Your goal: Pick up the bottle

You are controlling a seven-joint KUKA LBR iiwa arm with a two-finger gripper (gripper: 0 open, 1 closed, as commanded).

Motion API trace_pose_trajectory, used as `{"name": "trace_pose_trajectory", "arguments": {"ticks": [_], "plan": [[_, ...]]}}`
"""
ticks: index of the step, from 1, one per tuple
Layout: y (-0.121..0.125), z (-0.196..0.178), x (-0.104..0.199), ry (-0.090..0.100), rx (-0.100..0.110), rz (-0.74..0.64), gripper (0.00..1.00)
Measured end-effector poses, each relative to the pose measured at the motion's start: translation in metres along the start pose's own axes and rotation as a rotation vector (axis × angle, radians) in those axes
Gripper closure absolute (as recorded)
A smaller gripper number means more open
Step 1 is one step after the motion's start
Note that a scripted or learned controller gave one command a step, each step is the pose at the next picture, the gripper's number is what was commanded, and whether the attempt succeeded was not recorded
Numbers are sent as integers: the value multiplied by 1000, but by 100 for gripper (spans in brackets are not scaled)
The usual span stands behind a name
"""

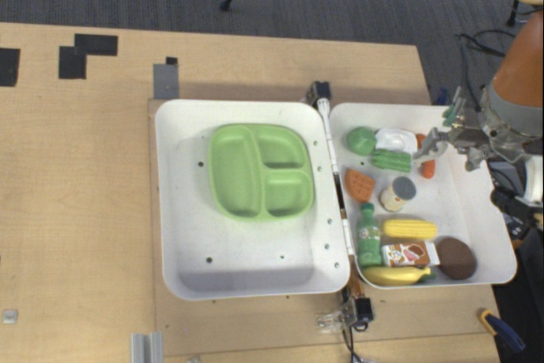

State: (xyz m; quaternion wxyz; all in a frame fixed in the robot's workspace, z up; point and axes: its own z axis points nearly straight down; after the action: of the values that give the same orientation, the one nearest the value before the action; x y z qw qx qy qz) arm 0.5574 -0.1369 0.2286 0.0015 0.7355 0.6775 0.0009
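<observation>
1. A green divided plate [259, 172] is lying in the left bin [183, 268], near its middle.
2. In the right bin [497, 268], a green rounded item [360, 139] and a white packet [396, 138] are sitting at the far end, with a green ridged piece [391, 159] just beside them.
3. An orange waffle-like toy [359, 184] is resting near the bin's left wall.
4. A small round piece [397, 193], possibly a lidded cup, is sitting near the middle.
5. A corn cob [410, 229] is lying above a small printed carton [408, 254], a banana [395, 275] is lying along the near wall, and a brown ball-like item [456, 257] is sitting at their right.
6. The wooden surface [76, 183] is carrying both bins.
</observation>
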Motion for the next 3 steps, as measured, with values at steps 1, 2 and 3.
{"name": "trace_pose_trajectory", "arguments": {"ticks": [1, 2, 3], "plan": [[2, 103, 39, 1, 5, 256, 0], [3, 92, 39, 1, 2, 254, 100], [-8, -102, 130, 2, -1, 173, 100]]}}
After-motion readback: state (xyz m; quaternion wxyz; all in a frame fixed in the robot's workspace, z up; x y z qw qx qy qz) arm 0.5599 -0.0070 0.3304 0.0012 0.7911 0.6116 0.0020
